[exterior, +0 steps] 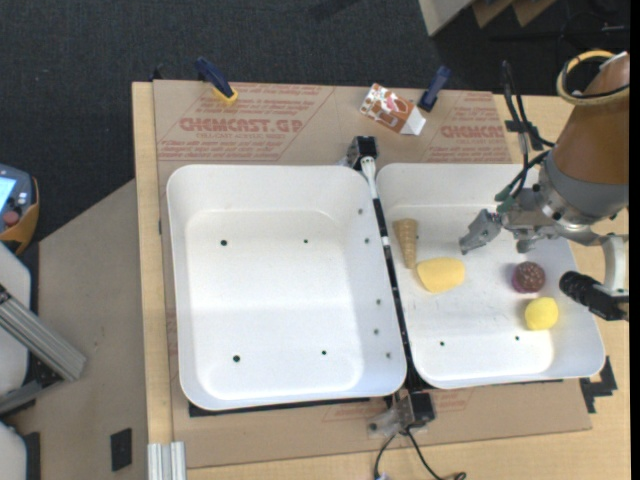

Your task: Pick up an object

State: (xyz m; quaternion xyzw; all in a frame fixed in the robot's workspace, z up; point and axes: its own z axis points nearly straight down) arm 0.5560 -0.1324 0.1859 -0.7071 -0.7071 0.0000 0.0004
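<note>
Gripper [484, 232] over right bin [480, 368], fingers spread, holding nothing. At its seven o'clock: yellow rounded block [440, 274], smooth. Tan cone [407, 242] at nine o'clock.

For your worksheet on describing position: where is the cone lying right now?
The cone lies in the right bin, near its left wall, just above the yellow lump.

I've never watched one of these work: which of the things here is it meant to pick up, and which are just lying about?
Part of the job, all in the right bin:
cone
yellow lump
dark red ball
yellow ball
the tool

Just lying about:
left bin
blue clamps
small packet
</note>
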